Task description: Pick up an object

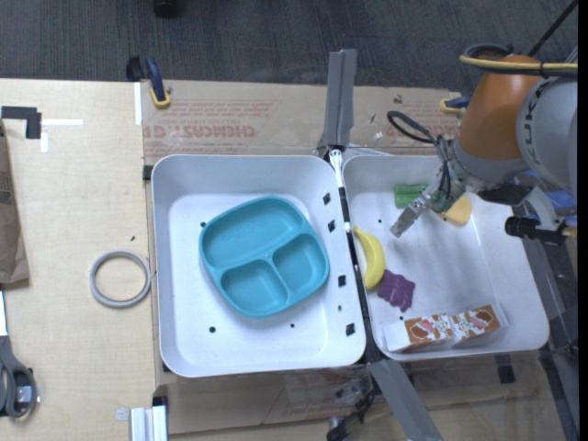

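Hovering gripper [411, 215] over right bin [514, 338], angled toward banana [371, 255]; finger state unreadable, nothing visibly held

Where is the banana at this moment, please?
In the camera view, the banana lies in the right bin, against its left wall, right beside the purple object and across the divider from the blue tray.

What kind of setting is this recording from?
Most likely a robotics lab bench for pick-up trials: two white bins clamped side by side on a board, toy items such as a banana, and a roll of tape and scissors lying nearby.
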Controlling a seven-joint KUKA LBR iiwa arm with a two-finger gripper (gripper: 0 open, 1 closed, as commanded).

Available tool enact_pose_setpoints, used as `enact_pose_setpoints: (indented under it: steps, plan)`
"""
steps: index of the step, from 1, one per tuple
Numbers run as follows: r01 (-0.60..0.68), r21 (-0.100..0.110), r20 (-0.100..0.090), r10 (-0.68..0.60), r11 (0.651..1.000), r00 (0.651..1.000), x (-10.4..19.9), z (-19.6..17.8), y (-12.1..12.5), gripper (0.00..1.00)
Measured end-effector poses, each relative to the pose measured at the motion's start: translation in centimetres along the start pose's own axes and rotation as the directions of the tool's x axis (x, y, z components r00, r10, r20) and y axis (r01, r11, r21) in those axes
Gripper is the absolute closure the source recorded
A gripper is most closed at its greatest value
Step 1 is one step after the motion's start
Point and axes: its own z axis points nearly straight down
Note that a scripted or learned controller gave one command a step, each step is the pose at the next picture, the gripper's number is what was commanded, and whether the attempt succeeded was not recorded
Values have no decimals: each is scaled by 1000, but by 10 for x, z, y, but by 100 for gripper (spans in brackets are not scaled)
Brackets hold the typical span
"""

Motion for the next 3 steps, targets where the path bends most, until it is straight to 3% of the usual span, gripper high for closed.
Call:
enact_pose_setpoints:
  steps: [1,2,3]
  plan:
    - [-124,0,-2,124,992,992,13,9,26,0]
    - [-259,0,-1,259,966,966,-66,-32,-15,0]
    - [-230,1,-2,230,973,973,-39,-3,-4,0]
